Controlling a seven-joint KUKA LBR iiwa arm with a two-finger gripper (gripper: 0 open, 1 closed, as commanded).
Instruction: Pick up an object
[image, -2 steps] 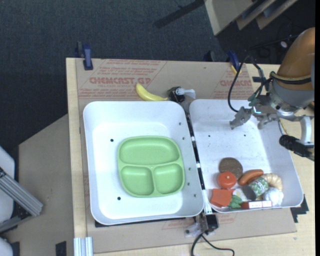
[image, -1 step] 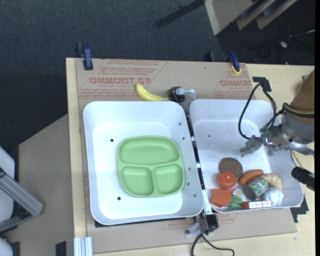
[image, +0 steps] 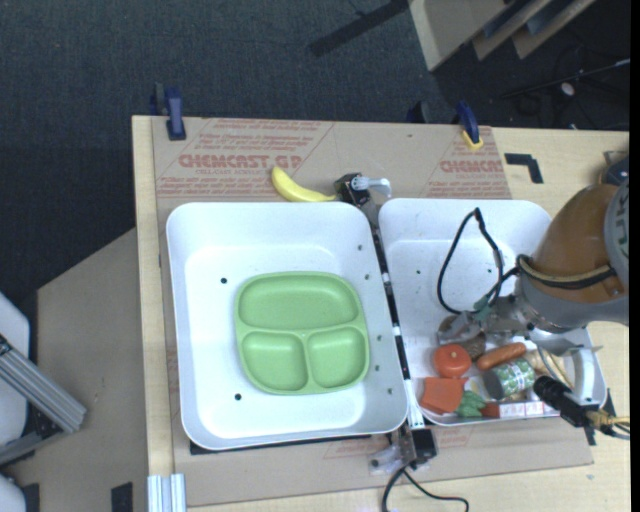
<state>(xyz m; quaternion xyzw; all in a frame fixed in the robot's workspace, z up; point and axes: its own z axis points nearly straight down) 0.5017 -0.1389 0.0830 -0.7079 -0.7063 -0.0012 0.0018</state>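
Observation:
Toy objects lie clustered at the front of the right bin (image: 420, 240): a red tomato-like ball (image: 452, 360), an orange block (image: 440, 395), an orange carrot-shaped piece (image: 501, 354), a green-labelled can (image: 513, 378) and a small green piece (image: 472, 403). My gripper (image: 478, 322) hangs low over this cluster, just behind the red ball and the carrot piece. The grey wrist (image: 560, 300) with its orange band (image: 580, 240) comes in from the right and hides the gripper's tip. Nothing can be made out held in it.
A green divided plate (image: 300, 332) lies in the left bin (image: 200, 260). A banana (image: 298, 189) rests on the bench behind that bin. A black cable (image: 462, 250) loops over the right bin's floor. Blue clamps (image: 175, 112) hold the board's far edge.

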